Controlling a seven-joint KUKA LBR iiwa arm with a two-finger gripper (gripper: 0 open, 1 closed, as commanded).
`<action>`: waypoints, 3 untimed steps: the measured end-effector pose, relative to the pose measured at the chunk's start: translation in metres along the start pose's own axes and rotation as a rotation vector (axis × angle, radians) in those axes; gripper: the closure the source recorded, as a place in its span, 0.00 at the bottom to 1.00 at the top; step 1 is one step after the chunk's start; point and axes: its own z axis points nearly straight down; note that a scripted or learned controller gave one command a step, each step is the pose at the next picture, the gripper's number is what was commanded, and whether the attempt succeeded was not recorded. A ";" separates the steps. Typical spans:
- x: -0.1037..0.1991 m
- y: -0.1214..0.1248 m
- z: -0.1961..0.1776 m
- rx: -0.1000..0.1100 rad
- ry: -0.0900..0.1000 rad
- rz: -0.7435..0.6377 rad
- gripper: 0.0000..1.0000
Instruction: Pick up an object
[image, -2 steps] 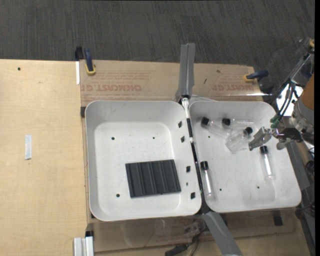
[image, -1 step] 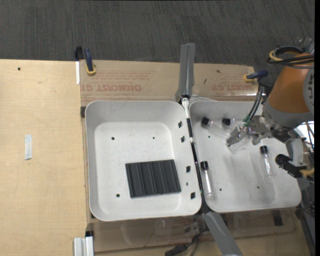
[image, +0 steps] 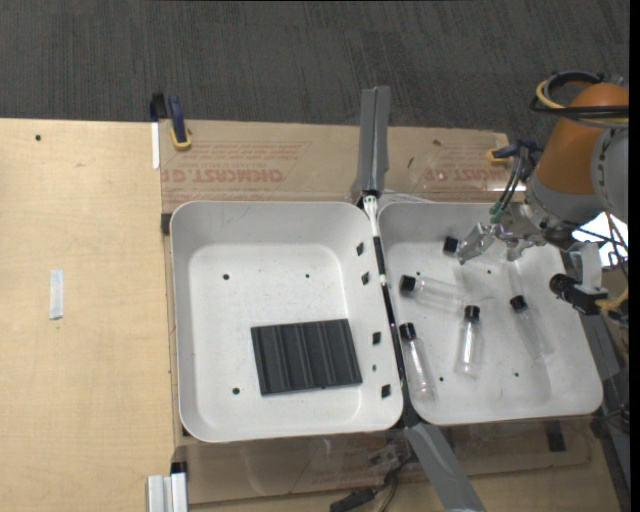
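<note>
Several clear vials with black caps lie in the right bin: one vial near the middle, a second vial below it, and a third vial along the left wall. Another vial lies toward the right. A small black cap sits at the upper part of the bin. My gripper hangs over the bin's upper area, just right of that cap, and I see nothing held in it. A black ribbed slab lies flat in the left bin.
The grey and orange arm comes in from the upper right, with cables trailing to the bench's right side. A grey divider post stands between the bins at the back. Cardboard and a wooden bench top surround the bins.
</note>
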 end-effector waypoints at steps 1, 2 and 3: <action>0.053 -0.030 0.012 0.000 0.001 -0.074 0.00; 0.045 -0.100 0.014 0.002 0.002 -0.080 0.00; 0.044 -0.100 0.005 0.002 0.002 -0.078 1.00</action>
